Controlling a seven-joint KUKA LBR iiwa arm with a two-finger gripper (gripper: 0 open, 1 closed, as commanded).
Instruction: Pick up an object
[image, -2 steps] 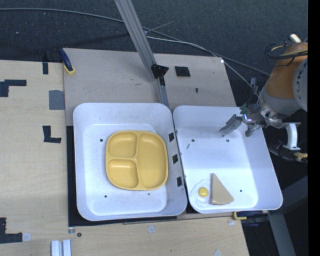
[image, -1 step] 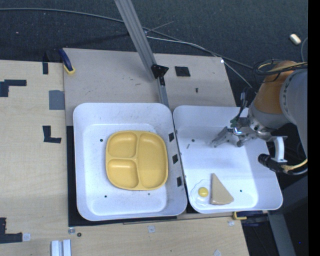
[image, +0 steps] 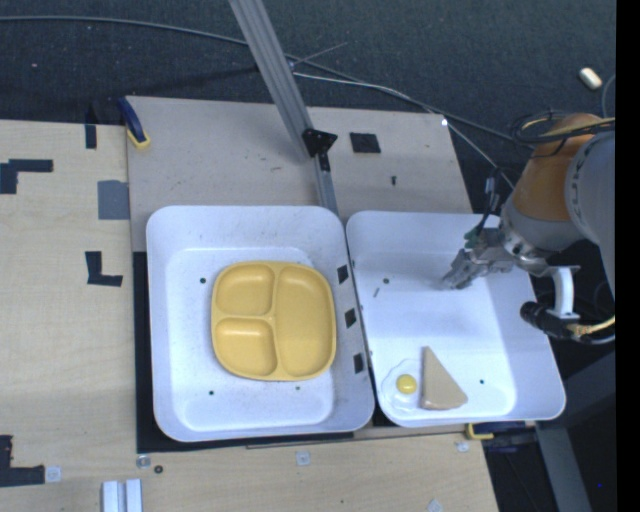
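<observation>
While the tool (image: 462, 276) hovers over the right bin (image: 520, 330), its state cannot be told.
Egg (image: 405, 384) and wedge (image: 438, 381) share that bin's front; left bin (image: 180, 300) holds a yellow tray (image: 273, 320).

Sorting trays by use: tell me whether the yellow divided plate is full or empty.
Empty. The yellow divided plate lies flat in the left bin, right side up, and its three compartments show bare yellow surface, with nothing resting in any of them.
</observation>
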